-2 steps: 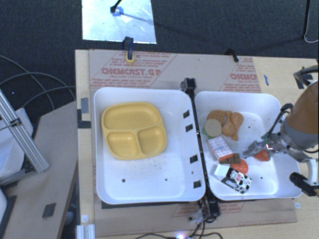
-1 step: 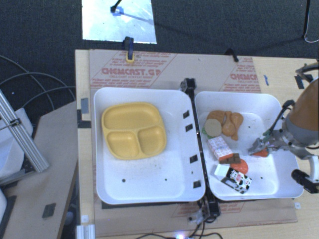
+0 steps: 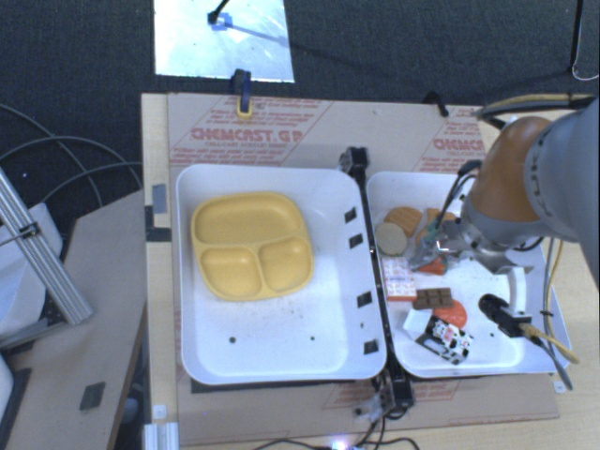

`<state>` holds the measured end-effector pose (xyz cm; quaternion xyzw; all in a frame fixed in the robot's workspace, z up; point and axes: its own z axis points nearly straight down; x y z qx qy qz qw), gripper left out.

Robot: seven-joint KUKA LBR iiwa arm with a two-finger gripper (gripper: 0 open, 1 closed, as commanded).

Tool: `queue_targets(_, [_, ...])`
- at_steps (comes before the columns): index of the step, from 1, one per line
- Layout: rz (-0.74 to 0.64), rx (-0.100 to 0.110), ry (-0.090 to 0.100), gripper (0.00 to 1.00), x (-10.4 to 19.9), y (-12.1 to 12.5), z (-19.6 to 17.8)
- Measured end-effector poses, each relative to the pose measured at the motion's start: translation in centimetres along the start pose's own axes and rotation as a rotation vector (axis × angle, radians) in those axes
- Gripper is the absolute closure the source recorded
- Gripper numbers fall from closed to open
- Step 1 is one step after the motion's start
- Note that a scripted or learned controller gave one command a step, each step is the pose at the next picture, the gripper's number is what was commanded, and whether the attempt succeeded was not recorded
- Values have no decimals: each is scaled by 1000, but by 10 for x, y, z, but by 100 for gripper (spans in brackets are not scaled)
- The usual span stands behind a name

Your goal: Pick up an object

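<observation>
My gripper [image 3: 429,248] hangs low over the upper middle of the right bin [image 3: 534,354], with the arm coming in from the right. Just left of it lie a tan round piece [image 3: 404,218] and a pale round piece [image 3: 390,240]. A red-orange item [image 3: 433,267] lies right under the gripper, partly hidden by it. Nearer the front are a pink-and-white card [image 3: 398,280], a brown chocolate bar [image 3: 433,299], a small red-orange piece [image 3: 454,313] and a black-and-white patterned item [image 3: 448,338] beside a white piece [image 3: 416,322].
The left bin [image 3: 281,345] holds a yellow divided plate [image 3: 251,245]. A black divider with clips [image 3: 367,251] runs between the bins. Both bins rest on a cardboard sheet [image 3: 281,134].
</observation>
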<state>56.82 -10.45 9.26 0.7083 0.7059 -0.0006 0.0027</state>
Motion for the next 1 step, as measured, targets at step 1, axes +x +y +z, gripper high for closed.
queue_targets(1, [-15, -10, 8, 100, 78, 24, -98])
